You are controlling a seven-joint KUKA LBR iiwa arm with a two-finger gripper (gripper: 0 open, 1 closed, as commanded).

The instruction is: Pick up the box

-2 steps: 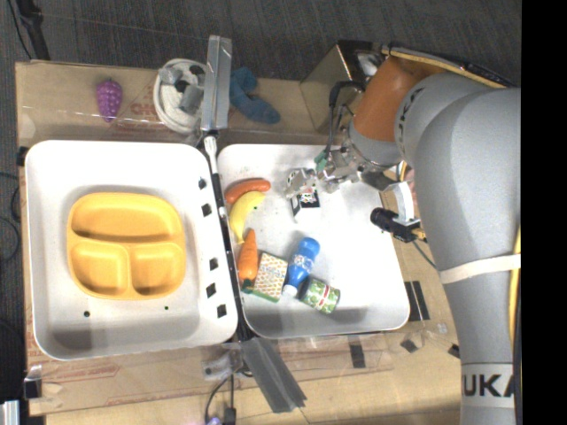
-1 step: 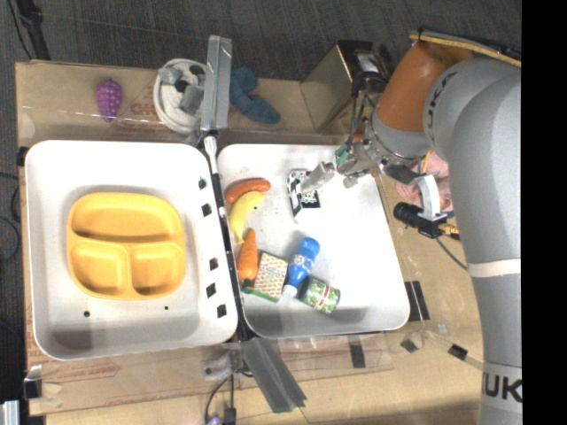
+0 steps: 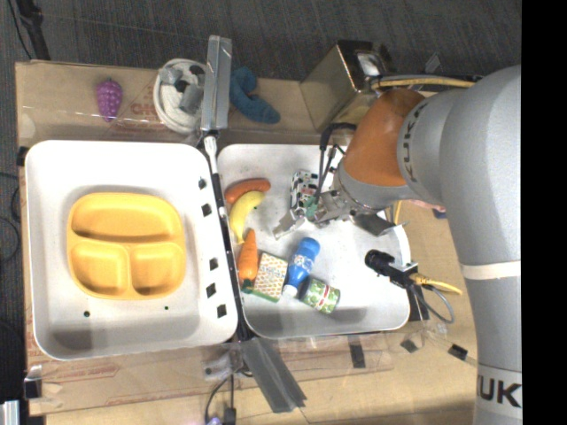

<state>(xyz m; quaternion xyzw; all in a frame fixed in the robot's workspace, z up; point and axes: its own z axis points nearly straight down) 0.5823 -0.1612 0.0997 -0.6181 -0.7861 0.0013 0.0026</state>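
Both shallow white bins (image 3: 115,335) look like smooth moulded plastic with a soft sheen. The yellow compartment tray (image 3: 128,242) in the left one is glossy plastic. The small patterned box (image 3: 270,277) looks like matt printed card, and the green can (image 3: 320,297) beside it shines. The grey arm casing (image 3: 469,149) is smooth and satin; the brown bench (image 3: 62,104) looks like matt cardboard.
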